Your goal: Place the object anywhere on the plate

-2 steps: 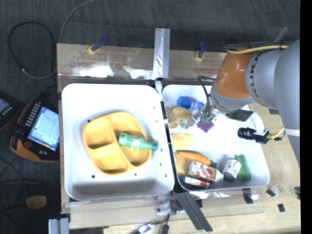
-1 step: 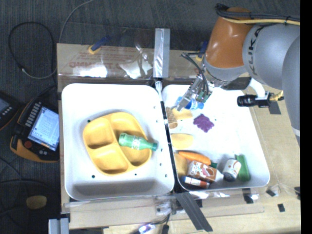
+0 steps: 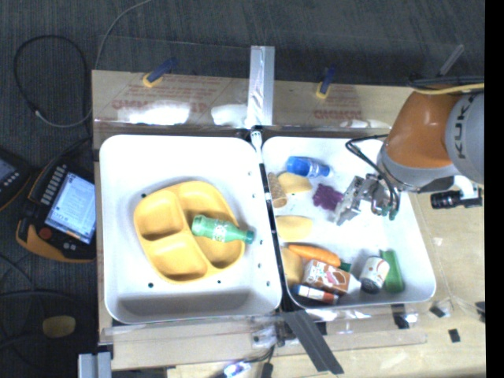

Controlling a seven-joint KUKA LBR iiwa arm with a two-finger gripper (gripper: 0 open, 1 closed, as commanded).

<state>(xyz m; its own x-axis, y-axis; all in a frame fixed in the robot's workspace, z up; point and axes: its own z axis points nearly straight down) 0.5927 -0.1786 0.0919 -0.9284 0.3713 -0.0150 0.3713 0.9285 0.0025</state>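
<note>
Sitting side by side on the bench: two shallow white bins. Left bin holding a yellow plate with three compartments. Lying across the plate's right side, a green bottle, on its side, cap end toward the bin's right wall, spanning the ridge between compartments.

Right bin crowded with small items. Near the top, a blue bottle on its side. Just below it, a pale yellow lump and, beside that, a purple piece. Lower down against the divider, another pale yellow lump. Below that, an orange carrot lying aslant, touching a red carton. Along the bottom edge, a small red tube. Toward the lower right corner, a round can next to a dark green bottle.

Reaching in from the right, the grey arm with its orange band, wrist bent down over the right bin. Gripper hanging just right of the purple piece, above bare bin floor, nothing seen between the fingers; whether spread or pressed together cannot be told.
</note>
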